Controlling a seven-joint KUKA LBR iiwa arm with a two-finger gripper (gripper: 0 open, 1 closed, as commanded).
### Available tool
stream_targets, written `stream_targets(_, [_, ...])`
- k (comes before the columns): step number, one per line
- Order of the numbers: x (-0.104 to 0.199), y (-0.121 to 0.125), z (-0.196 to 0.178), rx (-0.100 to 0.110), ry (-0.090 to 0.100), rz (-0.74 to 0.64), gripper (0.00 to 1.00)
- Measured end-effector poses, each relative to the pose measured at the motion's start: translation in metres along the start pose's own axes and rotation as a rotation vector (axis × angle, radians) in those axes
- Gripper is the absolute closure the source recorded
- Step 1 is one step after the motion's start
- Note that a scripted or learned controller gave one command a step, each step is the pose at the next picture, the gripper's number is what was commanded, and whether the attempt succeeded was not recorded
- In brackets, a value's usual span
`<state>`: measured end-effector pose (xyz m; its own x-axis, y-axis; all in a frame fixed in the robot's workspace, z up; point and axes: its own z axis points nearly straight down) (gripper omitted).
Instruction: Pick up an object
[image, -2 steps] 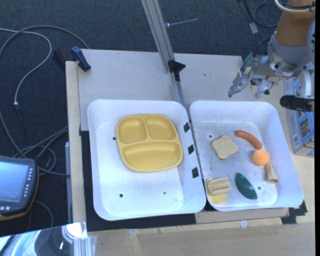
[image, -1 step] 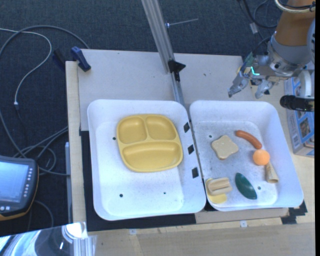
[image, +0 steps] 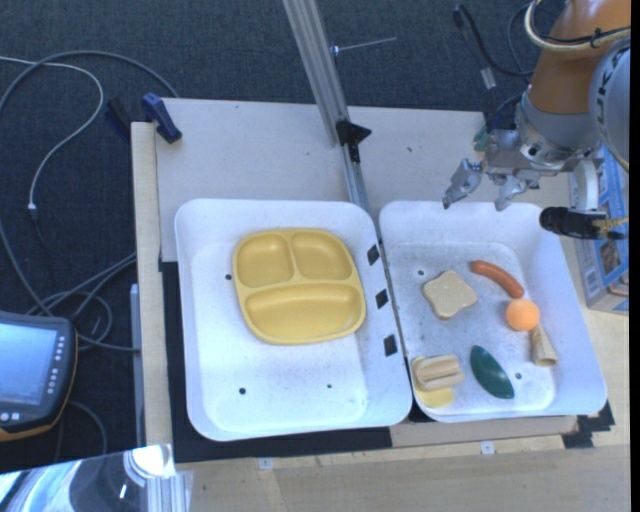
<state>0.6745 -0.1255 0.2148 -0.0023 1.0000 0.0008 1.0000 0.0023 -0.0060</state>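
Observation:
My gripper hangs open above the far edge of the right bin, its two fingers spread with nothing between them. Below it in that bin lie a slice of toast, a red sausage, an orange ball, a dark green oval piece, a tan cone-shaped piece and a beige sandwich piece on a yellow wedge at the near left corner.
The left bin holds a yellow divided tray. A metal pole slants up from between the bins at the back. Cables lie on the dark floor at left, and a blue clamp sits at the bench's far left corner.

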Motion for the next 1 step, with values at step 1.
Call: stream_targets(1, [0.0035,0.0035,0.0432,0.000,0.000,0.000,0.00])
